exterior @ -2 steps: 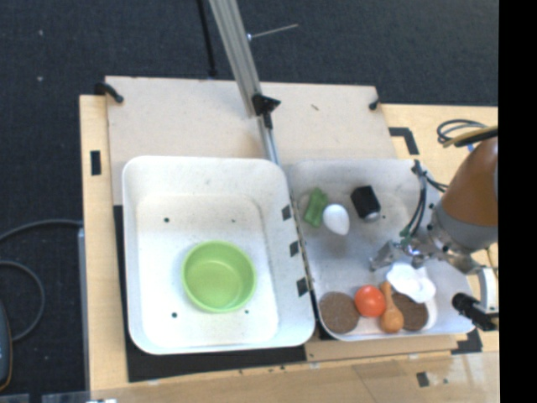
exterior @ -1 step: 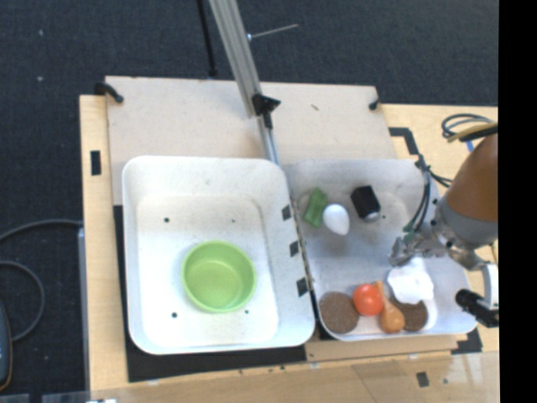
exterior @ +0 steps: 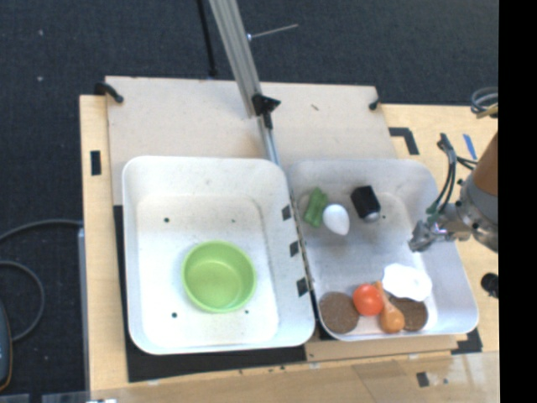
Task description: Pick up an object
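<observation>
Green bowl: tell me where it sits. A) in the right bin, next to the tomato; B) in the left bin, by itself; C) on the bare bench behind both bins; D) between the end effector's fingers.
B: the green bowl rests on the floor of the left bin, apart from the tomato in the right bin.

A lime-green bowl (exterior: 219, 276) sits in a white bin (exterior: 147, 183); a red tomato (exterior: 367, 299) lies beside brown discs (exterior: 339, 311).
</observation>
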`<control>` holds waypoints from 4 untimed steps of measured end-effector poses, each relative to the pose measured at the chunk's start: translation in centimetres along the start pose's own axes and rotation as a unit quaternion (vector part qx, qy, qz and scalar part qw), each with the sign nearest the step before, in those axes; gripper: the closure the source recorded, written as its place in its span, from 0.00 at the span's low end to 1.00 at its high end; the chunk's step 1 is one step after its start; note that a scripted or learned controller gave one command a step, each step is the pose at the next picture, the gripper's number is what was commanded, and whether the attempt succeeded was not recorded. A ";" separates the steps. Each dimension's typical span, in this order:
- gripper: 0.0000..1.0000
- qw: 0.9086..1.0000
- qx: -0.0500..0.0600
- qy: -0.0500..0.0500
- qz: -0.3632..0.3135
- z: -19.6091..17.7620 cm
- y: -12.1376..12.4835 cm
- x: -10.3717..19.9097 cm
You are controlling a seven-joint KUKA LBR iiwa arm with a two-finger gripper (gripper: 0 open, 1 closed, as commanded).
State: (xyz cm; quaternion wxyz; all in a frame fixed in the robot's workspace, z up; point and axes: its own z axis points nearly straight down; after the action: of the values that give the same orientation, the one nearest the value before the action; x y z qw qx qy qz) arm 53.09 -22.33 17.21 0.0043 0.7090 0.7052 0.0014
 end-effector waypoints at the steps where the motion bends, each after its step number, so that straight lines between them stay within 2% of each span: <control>1: 1.00 1.000 0.000 0.000 -0.005 -4.9 0.9 0.5; 2: 1.00 1.000 -0.001 0.000 -0.005 -11.4 1.1 0.5; 3: 1.00 1.000 0.003 0.002 -0.006 -9.7 2.1 5.6; 4: 1.00 1.000 0.003 0.003 -0.007 -10.2 2.7 11.0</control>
State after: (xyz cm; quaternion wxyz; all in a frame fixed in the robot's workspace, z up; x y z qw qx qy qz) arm 55.81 -11.31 27.43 0.0003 0.7042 0.7100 0.0011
